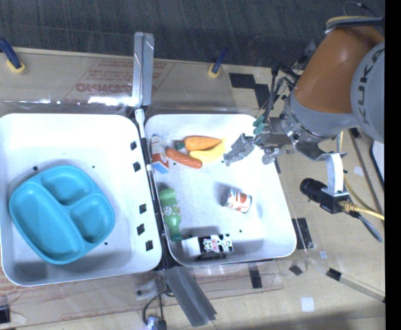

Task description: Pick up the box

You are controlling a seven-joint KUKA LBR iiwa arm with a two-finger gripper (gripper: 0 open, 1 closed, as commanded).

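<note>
The box [215,245] lay at the near edge of the right bin [283,215], close against the near wall, flat on its broad face. It was a small dark oblong with pale printing on top; the printing was too small to read. The gripper [236,150] was well apart from it, farther back over the same bin and a little to the right, above the bin's far half. Whether the gripper was released or clenched could not be told from where it stood; its tip showed as a blur of grey metal.

Between box and gripper lay a small can [236,199] on its side, red and white, with a rounded end turned left. A green bottle [169,212] lay along the bin's left wall, its lower end partly hidden by the rim. Farther back a red sausage-shaped piece [183,158] lay touching a carrot-shaped orange piece [201,143], with something yellow [212,155] just beside them, near the gripper's tip. A small red-and-white carton [157,158] sat against the left wall; its form was hard to make out.

In the left bin [21,133] a smooth blue plate [60,213] with three compartments rested near the front. Both bins were shallow white plastic with rounded corners. The arm [338,74], grey with an orange band, was cut off at the right.
</note>
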